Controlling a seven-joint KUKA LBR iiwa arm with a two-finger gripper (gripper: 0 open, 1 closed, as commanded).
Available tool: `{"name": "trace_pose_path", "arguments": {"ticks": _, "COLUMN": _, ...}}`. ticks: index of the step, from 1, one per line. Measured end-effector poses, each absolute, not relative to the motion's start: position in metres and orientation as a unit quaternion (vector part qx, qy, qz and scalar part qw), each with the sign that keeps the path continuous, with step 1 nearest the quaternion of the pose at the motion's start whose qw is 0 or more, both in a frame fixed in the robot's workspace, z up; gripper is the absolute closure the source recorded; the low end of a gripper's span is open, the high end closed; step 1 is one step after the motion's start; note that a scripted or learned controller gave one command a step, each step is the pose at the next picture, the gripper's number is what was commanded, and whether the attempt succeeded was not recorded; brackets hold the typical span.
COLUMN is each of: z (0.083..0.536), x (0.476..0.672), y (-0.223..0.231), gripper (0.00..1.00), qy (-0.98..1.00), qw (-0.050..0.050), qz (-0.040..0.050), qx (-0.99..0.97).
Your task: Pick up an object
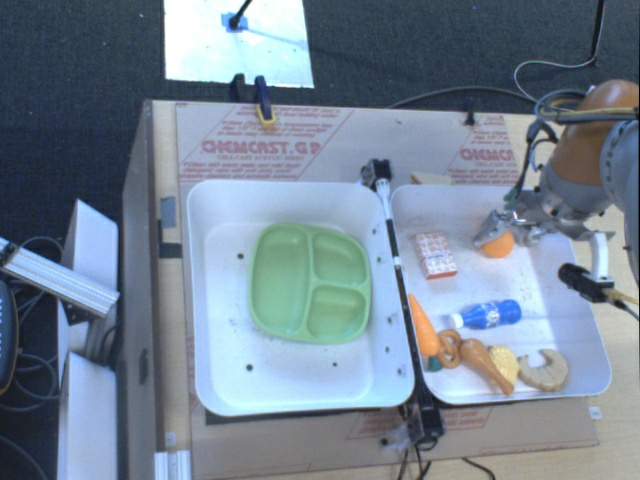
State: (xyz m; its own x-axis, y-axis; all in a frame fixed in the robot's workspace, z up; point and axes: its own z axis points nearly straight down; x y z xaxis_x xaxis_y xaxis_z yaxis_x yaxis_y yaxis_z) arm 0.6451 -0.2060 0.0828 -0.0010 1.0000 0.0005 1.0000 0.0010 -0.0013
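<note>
My gripper is low over the back of the right bin, reaching in from the right. A small orange fruit lies directly under it, touching or nearly touching the gripper's tip. Whether the fruit is gripped is not visible from this angle. Other loose items lie in the same bin: a small red-and-white box, a blue bottle with a white cap, an orange carrot, a tan drumstick-shaped toy and a beige curved pastry.
The left bin holds a green divided plate. A black divider rail runs between the two bins. Black cable and a bracket hang off the arm over the right bin's right edge.
</note>
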Motion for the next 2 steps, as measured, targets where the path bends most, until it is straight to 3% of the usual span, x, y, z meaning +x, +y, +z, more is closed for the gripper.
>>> {"name": "trace_pose_path", "arguments": {"ticks": 1, "z": 0.096, "x": 0.647, "y": -0.206, "gripper": 1.00, "qy": -0.708, "qw": -0.003, "qz": -0.0015, "qx": -0.706}}
{"name": "trace_pose_path", "arguments": {"ticks": 2, "z": 0.143, "x": 0.637, "y": -0.133, "gripper": 1.00, "qy": -0.709, "qw": -0.001, "qz": -0.0016, "qx": -0.705}}
